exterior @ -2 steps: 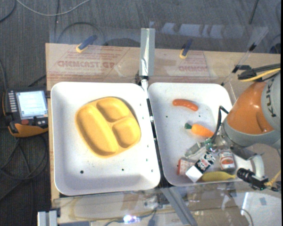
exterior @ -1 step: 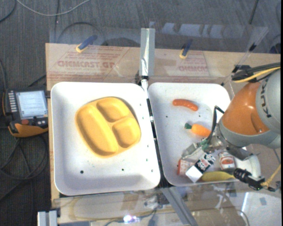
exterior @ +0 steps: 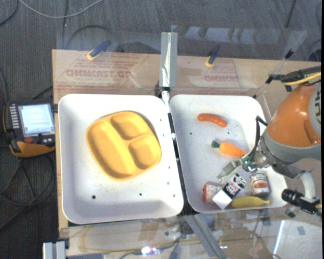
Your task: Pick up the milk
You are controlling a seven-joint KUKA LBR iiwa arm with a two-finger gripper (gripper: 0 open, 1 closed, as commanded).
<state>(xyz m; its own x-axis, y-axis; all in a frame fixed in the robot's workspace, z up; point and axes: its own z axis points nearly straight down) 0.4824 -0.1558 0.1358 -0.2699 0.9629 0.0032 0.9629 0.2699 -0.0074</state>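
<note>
The milk [exterior: 233, 189] is a small black-and-white carton lying on its side near the front of the right bin [exterior: 243, 104], its white end pointing to the front left. The gripper [exterior: 241, 168] hangs low in that bin, just behind the carton and close to it, under the grey and orange arm [exterior: 297, 125] that comes in from the right. Nothing shows held in the gripper.
Around the milk lie a red carton [exterior: 209, 191] on its left, a small can [exterior: 260, 183] on its right and a banana [exterior: 249, 202] in front. A carrot [exterior: 229, 149] and a sausage [exterior: 211, 120] lie further back. The left bin [exterior: 75, 144] holds a yellow divided plate [exterior: 124, 143].
</note>
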